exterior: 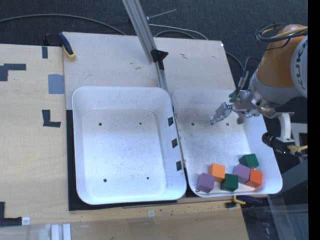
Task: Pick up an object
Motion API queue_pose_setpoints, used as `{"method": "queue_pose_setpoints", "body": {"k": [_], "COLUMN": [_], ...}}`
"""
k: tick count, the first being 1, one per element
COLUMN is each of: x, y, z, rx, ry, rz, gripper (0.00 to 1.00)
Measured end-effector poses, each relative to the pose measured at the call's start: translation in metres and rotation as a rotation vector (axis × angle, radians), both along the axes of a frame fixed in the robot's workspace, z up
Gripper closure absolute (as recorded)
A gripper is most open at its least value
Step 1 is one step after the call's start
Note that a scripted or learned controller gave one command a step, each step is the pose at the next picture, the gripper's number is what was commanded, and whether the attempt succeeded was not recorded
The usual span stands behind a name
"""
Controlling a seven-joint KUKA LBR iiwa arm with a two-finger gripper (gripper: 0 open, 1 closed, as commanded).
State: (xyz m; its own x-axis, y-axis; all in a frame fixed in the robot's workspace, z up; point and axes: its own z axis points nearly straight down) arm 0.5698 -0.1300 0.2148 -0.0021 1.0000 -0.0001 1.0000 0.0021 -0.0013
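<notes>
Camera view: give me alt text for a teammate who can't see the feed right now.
A grey-and-orange arm reaches in from the right, its gripper over the far part of the right bin, holding nothing visible. Six blocks, two purple, two orange and two green, cluster in that bin's near right corner. The left bin sits beside it.

- The arm (282, 59) is cut off by the right edge, so only its wrist end and orange band show.
- The pincer (219, 115) is small and blurred; how its fingers stand cannot be told.
- The aluminium rail (137, 19) runs out past the top edge.
- The red-orange cube (256, 177) partly hides a pale object (248, 186) beneath it, too small to identify.
- The worktop (30, 134) runs off the left edge.
</notes>
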Motion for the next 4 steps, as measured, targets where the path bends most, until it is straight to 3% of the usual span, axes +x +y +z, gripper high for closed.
{"method": "queue_pose_setpoints", "body": {"k": [1,2,3,4], "x": [0.028,0.034,0.041,0.06], "y": [-0.006,-0.073,-0.079,-0.078], "z": [-0.127,-0.033,-0.026,-0.128], "rx": [-0.001,-0.006,-0.001,0.001], "ry": [0.004,-0.009,-0.002,0.006], "rz": [0.0,-0.005,0.0,0.001], "gripper": [0.0,0.0,0.0,0.0]}}
